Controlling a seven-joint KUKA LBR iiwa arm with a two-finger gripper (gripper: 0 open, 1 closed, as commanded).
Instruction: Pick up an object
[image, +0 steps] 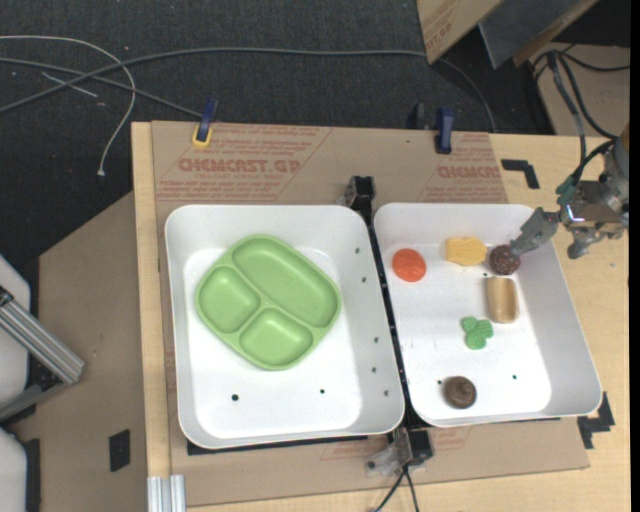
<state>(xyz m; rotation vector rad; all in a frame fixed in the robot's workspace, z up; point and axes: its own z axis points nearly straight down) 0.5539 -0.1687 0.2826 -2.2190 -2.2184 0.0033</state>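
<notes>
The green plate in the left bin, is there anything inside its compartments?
The green plate has three compartments, and all show bare green. It lies on the left bin floor, whose surface beneath the plate is covered, so that part cannot be seen.

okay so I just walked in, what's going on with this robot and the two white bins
A robot arm is reaching in from the right, trying to pick something out of the right bin. Its end effector is down near the bin's upper right corner, at a small dark round object. Whether it has a grip on it can't be told. Close by lie a yellow piece, an orange disc, a tan roll, a green piece and a brown round piece. The left bin holds a green divided plate.
</notes>
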